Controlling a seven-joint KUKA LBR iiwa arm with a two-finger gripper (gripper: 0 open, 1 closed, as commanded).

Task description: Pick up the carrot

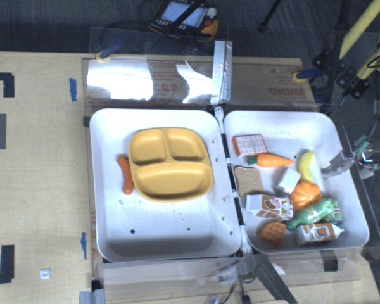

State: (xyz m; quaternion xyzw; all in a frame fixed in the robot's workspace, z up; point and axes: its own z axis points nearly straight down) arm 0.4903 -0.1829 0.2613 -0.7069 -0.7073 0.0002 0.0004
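Observation:
The carrot (272, 161) is orange with a green leafy end that points left. It lies flat in the upper middle of the right bin (285, 122), between a red-and-white packet (249, 144) and a slice of bread (247, 180). My gripper (347, 161) shows as a small grey part at the right bin's right rim. It is well to the right of the carrot, beyond the yellow banana (308, 165), and nothing is seen in it.
The right bin also holds a white block (288, 181), an orange fruit (305, 195), a green bottle (313, 214), two small cartons (269, 204) (318, 233) and a waffle (272, 232). The left bin (107, 220) holds a yellow divided plate (170, 163) and a sausage (125, 173).

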